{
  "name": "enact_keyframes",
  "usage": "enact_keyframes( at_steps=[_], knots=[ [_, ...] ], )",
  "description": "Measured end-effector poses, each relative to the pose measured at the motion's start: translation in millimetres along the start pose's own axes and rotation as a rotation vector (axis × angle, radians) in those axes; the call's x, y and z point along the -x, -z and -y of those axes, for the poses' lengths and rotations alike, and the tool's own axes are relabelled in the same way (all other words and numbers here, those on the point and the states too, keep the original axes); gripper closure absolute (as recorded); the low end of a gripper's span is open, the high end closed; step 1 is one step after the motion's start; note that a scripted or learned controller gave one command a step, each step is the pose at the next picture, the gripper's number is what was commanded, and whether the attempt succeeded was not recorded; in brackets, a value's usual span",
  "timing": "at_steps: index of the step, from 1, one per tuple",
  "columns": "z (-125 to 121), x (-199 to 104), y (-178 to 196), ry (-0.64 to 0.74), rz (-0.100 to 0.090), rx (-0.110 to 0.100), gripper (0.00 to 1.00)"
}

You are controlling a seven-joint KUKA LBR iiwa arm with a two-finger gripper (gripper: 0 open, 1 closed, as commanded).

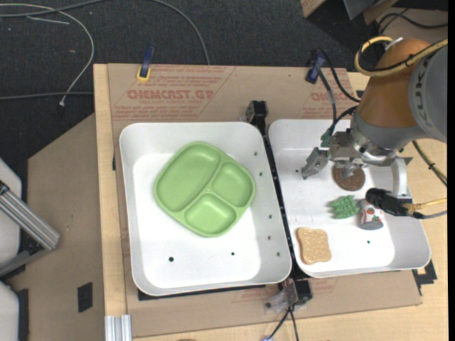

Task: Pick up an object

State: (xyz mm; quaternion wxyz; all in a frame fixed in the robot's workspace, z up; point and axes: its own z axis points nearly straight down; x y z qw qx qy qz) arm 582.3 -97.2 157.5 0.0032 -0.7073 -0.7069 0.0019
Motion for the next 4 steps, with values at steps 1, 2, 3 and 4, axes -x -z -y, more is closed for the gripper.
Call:
enact_keyframes(
  at_steps=[1, 2, 3, 4],
  knots=[
    [10, 4, -52, 0.0, 0.0, 0.0, 0.0],
    [8, 4, -38, 0.0, 0.0, 0.007, 1.0],
    [4, 0, 26, 0.002, 0.003, 0.014, 1.0],
    [3, 0, 77, 0.002, 0.003, 0.013, 1.0]
  ],
)
